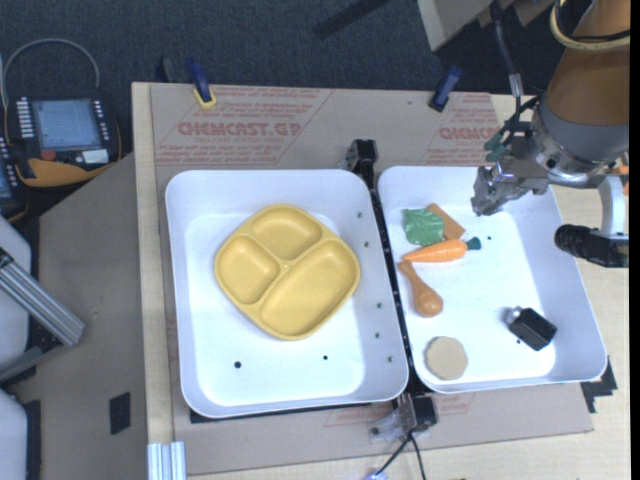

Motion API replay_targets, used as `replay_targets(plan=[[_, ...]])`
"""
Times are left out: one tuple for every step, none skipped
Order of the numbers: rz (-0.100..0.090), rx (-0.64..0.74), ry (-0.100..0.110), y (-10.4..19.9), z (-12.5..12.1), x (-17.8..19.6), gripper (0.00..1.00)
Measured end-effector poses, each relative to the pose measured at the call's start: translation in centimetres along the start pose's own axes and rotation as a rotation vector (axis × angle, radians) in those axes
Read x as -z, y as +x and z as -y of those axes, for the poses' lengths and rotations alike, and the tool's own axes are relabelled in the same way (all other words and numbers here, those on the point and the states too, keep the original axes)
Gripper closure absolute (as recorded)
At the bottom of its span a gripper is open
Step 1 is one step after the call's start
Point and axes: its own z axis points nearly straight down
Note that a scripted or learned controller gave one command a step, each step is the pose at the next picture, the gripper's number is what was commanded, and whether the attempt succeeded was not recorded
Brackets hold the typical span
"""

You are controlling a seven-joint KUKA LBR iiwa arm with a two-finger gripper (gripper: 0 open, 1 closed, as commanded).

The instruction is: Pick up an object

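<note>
Approach is judged to be the step in hand: the end effector (487, 200) is held above the right bin (560, 268), near its far edge, and nothing is seen between its fingers; their spread cannot be told. A carrot (436, 252) lies just beside, for which a descent would be needed.

Orange carrot (436, 252) flat, R bin, by green leaf (423, 227).

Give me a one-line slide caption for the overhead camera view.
End effector hovers over the right bin above a toy carrot; a yellow divided plate sits in the left bin.
</note>
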Motion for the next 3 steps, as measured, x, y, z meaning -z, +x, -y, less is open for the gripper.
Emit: replay_targets(plan=[[0.0,0.002,-0.001,6.1,-0.2,-0.3,1.0],[0.0,0.001,0.001,11.2,0.3,-2.4,1.0],[0.0,0.002,-0.001,16.9,1.1,-2.1,1.0]])
